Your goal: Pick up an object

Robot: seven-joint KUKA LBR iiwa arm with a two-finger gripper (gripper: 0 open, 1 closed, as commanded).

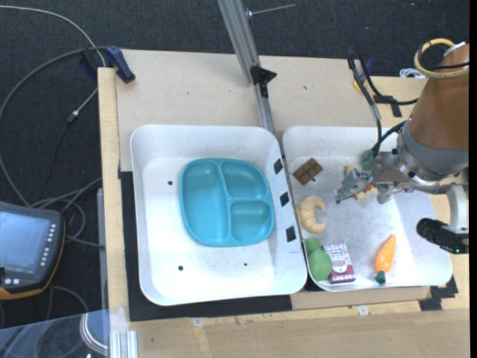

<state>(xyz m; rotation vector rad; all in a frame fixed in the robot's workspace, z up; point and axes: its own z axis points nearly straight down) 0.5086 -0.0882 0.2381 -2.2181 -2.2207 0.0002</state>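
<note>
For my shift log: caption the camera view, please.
End effector over right bin near brown block, croissant and carrot; blue tray in left bin.

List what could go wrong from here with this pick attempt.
1. The gripper hovers over a bare patch of the right bin, between the brown block and the croissant; a straight descent may grasp nothing.
2. The green toy and small carton sit against each other by the bin's near wall, so fingers may jam or nudge both.
3. The carrot is tapered and may slip.
</note>
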